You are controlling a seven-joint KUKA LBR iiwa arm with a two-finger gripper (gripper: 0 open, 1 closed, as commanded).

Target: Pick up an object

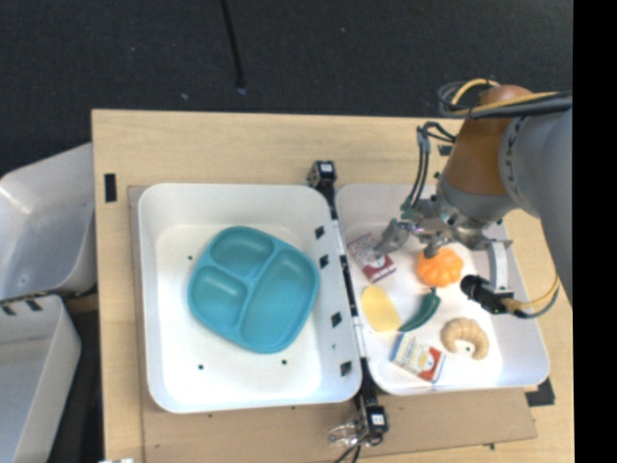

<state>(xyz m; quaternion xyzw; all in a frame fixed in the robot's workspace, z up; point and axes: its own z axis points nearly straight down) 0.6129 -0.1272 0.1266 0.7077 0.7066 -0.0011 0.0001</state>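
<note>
Pincer (424,237) state cannot be told; it is hung just above-left of the round orange plastic pumpkin (439,268).

You are looking at a robotics lab test cell, not a home or kitchen. A pale wooden tabletop (241,143) stands on dark carpet (289,37), with a black cable (229,32) running across the floor behind it. Two shallow white bins (154,287) sit side by side, joined along the middle by black clips (339,287) and small fittings at either end. The grey industrial arm (521,157) with its orange band and exposed wiring reaches over the right bin. The things there are toy props: a plastic orange pumpkin (440,268), a croissant (466,335), a green pepper (421,311). A blue divided tray (253,288) lies in the left bin.
</note>
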